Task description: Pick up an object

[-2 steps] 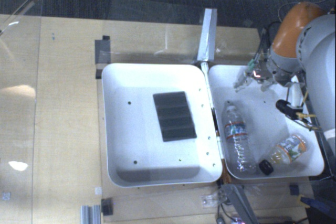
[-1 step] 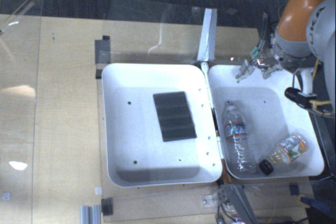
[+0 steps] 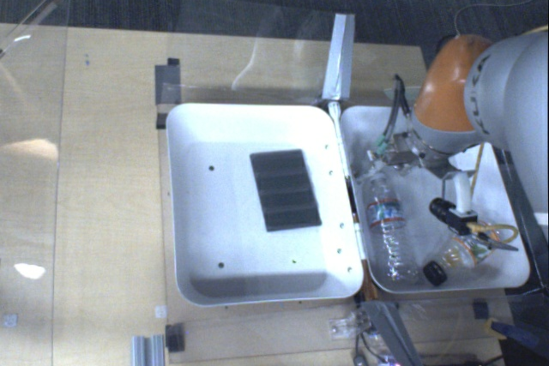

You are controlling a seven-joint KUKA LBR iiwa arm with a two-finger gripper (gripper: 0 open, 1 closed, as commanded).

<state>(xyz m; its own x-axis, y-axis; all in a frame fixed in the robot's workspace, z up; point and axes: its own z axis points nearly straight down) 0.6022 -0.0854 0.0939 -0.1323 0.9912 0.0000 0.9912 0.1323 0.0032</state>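
Two items logged, neither apparently lifted: ridged black pad [image 3: 286, 189] centre-frame, clear bottle [image 3: 388, 229] lower right below my gripper [image 3: 393, 155], whose grip state I cannot tell.

Candidates as I see them:
- Dark slab [image 3: 286, 189]: flat, rectangular, charcoal, with ridges running across its short side. It lies near the middle of the left bin [image 3: 184, 210], long axis slightly skewed, clear of all walls.
- Clear plastic bottle [image 3: 388, 229]: on its side in the right bin [image 3: 515, 274], along the left wall, with a pale label band around its upper part. It looks crumpled toward the lower end.
- Small black piece [image 3: 435, 273]: short and cap-like, just beside the bottle's lower end near the front wall. I can't tell whether they touch.
- Clear crinkled item [image 3: 461, 254]: just right of the black piece. Shape unclear.
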